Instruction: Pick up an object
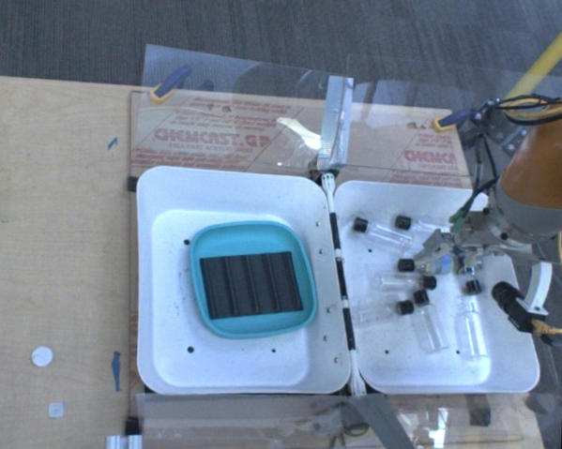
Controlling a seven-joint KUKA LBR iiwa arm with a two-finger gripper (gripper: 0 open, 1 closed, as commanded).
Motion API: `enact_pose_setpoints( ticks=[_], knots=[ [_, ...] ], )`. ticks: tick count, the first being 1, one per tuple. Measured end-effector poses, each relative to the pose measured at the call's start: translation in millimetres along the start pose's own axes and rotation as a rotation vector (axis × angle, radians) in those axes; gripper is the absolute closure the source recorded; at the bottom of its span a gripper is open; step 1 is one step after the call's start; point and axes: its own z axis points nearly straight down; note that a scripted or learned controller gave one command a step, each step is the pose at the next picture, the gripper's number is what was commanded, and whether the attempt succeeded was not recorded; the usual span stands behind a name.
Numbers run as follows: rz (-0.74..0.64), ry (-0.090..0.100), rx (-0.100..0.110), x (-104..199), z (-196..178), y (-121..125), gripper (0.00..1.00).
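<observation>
jaws, state unclear, hang low in right bin among scattered clear vials.

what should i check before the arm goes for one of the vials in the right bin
1. Gripper is over the right bin: ok.
2. Clear vials with black caps lie within that bin: ok.
3. A vial sits between the fingers: cannot tell, the view is too cluttered there.
4. Vials are well separated for a clean pick: not ok, several lie close together near the gripper.
5. Teal tray in the left bin is out of the arm's way: ok.
</observation>
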Motion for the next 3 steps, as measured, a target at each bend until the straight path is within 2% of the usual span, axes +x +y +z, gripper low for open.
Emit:
enact_pose_setpoints(
  ticks=[1,2,3],
  knots=[
    [0.004,0.004,-0.018,-19.6,46.4,33.7,0.00],
    [-0.010,0.000,-0.013,-12.9,53.0,25.3,0.00],
    [-0.008,-0.001,-0.013,-14.0,44.2,24.9,1.00]
  ],
)
